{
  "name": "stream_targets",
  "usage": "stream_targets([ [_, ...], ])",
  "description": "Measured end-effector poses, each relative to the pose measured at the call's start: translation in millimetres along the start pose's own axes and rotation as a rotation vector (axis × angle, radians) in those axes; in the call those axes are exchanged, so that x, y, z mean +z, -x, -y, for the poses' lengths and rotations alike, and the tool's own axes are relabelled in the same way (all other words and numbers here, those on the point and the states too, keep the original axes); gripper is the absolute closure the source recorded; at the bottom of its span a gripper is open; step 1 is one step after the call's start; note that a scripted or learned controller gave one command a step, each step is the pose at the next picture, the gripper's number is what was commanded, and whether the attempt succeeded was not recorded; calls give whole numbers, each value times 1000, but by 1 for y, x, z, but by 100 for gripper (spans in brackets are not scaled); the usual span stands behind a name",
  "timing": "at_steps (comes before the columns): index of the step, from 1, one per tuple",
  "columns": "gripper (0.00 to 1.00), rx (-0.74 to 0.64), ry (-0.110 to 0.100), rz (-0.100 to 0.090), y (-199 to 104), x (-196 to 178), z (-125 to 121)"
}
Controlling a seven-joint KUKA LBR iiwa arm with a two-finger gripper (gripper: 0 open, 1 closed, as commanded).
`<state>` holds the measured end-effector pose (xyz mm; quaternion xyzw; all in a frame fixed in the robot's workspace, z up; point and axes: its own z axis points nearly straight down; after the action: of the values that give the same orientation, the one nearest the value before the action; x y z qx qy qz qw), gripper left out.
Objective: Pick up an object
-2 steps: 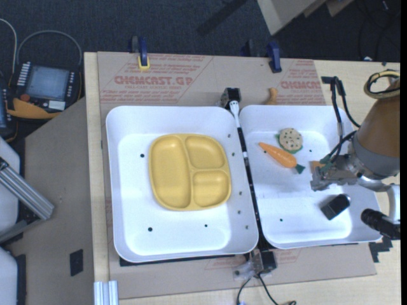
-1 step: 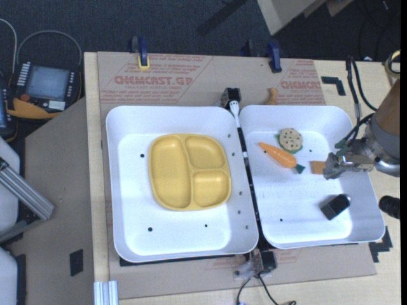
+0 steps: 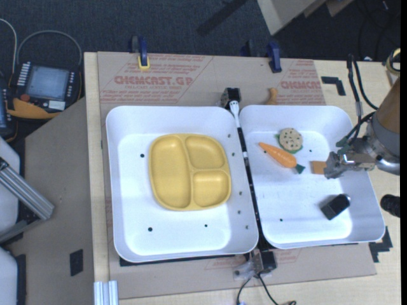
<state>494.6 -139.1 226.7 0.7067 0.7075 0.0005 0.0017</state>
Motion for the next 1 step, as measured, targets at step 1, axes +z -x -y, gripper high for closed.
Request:
stream_targets([
  [1,100,-5,-2,-3,-51,11,-20],
])
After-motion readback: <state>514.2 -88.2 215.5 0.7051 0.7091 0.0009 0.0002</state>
